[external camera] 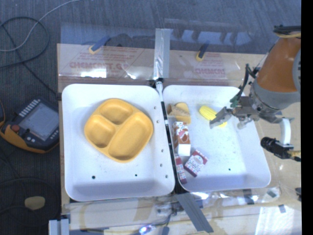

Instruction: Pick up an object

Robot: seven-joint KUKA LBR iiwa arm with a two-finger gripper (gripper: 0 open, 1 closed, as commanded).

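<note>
camera view: right bin (254,173) as landmark
gripper (229,118): above its right half, fingers spread wide, holding nothing
yellow object (208,113): just left of fingers

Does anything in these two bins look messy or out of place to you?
Nothing looks spilled or broken. The yellow divided plate sits askew in the left bin. In the right bin, the small cartons and a red packet lie jumbled against the middle wall, some tipped on their sides.

Dark grey carpet (98,9) crossed by black cables (19,38), a handheld pendant (32,126) lying left.
</note>
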